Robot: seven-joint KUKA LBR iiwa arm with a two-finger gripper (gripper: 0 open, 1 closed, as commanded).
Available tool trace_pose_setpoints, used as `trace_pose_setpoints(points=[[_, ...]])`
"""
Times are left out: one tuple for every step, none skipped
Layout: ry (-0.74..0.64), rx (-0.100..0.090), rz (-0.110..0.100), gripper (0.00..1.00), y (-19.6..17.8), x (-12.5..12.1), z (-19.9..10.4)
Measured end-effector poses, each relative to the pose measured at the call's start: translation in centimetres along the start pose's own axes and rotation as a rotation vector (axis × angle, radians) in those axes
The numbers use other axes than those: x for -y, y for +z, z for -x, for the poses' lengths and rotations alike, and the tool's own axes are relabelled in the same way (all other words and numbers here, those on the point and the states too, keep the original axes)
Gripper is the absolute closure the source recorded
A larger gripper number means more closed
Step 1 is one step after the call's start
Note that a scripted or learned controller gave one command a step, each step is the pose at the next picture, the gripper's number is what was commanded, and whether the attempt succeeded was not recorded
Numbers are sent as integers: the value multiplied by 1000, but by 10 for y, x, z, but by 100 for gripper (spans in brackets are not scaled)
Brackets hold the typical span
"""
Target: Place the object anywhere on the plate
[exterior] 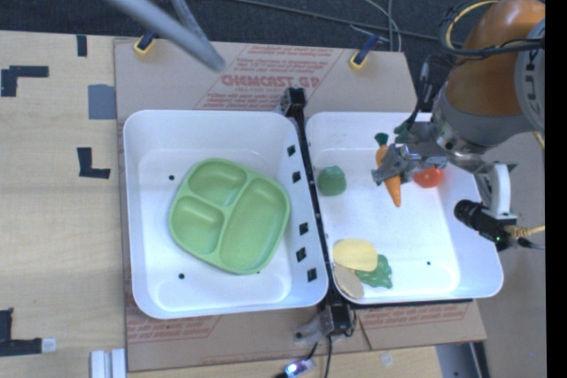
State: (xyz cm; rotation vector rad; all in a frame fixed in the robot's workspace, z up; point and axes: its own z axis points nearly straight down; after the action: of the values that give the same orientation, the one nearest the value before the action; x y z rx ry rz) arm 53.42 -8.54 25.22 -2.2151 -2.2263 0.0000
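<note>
Hovering over right bin point(461, 279), gripper point(400, 165) at toy carrot point(391, 181); finger state unclear. Carrot far right of green plate point(230, 214). Close squarely across carrot body, lift clear of divider point(306, 199).

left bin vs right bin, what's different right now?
The left bin bears one thing, a green divided plate; the right bin bears several small ones: a carrot, a red piece, a green ball, a yellow piece and a leafy green piece. The end effector is over the right bin by the carrot; the left bin has no arm over it. Both are shallow, white, and side by side.
</note>
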Motion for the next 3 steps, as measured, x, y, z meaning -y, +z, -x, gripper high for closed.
trace_pose_setpoints(points=[[-1, 0, -2, 100, 14, 6, -60], [-1, 0, -3, 100, 27, 15, -109], [-1, 0, -1, 100, 20, 19, -156]])
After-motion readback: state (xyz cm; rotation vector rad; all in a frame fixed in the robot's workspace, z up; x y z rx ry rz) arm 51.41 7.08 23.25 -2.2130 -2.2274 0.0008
